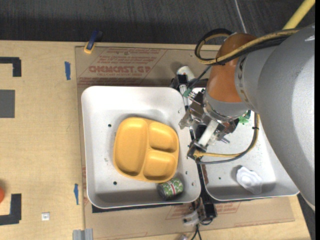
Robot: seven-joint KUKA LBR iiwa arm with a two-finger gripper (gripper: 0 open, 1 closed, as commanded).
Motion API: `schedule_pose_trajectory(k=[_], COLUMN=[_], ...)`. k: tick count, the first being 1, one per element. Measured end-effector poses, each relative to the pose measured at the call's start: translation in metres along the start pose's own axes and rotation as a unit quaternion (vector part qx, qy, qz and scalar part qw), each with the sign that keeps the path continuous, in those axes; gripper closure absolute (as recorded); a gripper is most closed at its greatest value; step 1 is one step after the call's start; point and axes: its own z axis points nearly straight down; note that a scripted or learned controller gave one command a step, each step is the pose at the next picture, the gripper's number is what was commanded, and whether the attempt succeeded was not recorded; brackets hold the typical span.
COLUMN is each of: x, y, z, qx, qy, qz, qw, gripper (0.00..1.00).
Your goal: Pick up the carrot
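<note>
The worktop (35,134) is pale wood and fills the view from 9 o'clock to 6 o'clock. The grey arm (290,99) enters from 3 o'clock, and its orange band (225,79) sits at about 2 o'clock from centre. A cardboard sheet (120,64) with red print lies under both bins. The left bin (95,134) is white and occupies the centre. The right bin (265,184) touches it on the 3 o'clock side and is partly covered by the arm. A yellow plate (146,148) with three compartments lies flat in the middle of the left bin. The gripper (200,129) hangs over the seam between the two bins, just at 3 o'clock of the plate. The wrist hides it, so I cannot tell whether it is apart or together, and nothing is seen held. A white crumpled wad (248,179) lies in the right bin toward 5 o'clock. A small green can (171,188) lies on its side in the left bin, touching the plate's 5 o'clock rim. A small orange-red shape (1,194) is cut off by the frame at 8 o'clock on the worktop, well apart from the bins, and I cannot identify it. I cannot tell where the carrot is. A strip of blue tape (67,70) sits at 10 o'clock of the left bin.
</note>
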Motion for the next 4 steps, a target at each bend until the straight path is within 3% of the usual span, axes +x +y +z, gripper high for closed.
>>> schedule_pose_trajectory(k=[1, 2, 3, 4], x=[0.016, -0.047, -0.047, 0.008], y=[-0.026, -0.024, -0.024, -0.016], z=[0.000, 0.000, 0.000, 0.035], qx=[0.001, 0.002, 0.002, -0.002], qy=[0.000, -0.001, -0.001, 0.008], qz=[0.167, 0.356, 0.356, 0.320], qw=[0.9859, 0.9343, 0.9344, 0.9475], gripper=[0.00, 0.00, 0.00, 0.00])
